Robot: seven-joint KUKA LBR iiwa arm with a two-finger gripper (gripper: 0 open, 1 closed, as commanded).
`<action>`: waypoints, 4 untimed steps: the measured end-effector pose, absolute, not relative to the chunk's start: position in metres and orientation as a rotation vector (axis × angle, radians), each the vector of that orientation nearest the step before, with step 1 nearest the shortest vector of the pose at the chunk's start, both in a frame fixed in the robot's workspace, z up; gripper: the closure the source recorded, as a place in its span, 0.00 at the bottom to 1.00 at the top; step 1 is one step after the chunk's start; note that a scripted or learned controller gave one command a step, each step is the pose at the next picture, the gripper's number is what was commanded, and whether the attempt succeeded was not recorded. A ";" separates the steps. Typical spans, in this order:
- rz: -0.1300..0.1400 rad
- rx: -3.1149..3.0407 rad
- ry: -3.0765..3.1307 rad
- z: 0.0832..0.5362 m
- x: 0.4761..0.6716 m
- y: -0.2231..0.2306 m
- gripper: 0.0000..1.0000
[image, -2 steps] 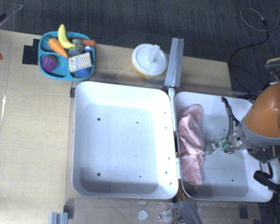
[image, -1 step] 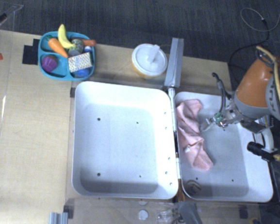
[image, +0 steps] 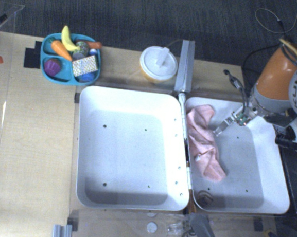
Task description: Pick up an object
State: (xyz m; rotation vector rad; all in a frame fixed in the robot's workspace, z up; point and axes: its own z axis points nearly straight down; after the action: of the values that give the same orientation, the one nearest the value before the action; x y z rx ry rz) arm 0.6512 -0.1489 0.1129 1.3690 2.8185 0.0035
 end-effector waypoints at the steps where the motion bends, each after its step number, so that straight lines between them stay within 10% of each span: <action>1: 0.007 1.385 2.808 0.089 0.609 -0.099 0.00; 2: -0.012 1.430 2.812 0.089 0.663 -0.093 0.00; 3: -0.004 1.415 2.792 0.101 0.668 -0.094 1.00; 4: 0.003 1.122 2.924 0.161 0.671 -0.104 1.00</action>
State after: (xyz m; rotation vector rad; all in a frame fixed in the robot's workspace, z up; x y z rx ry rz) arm 0.6709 -0.1038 0.1614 1.1216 2.9241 0.0034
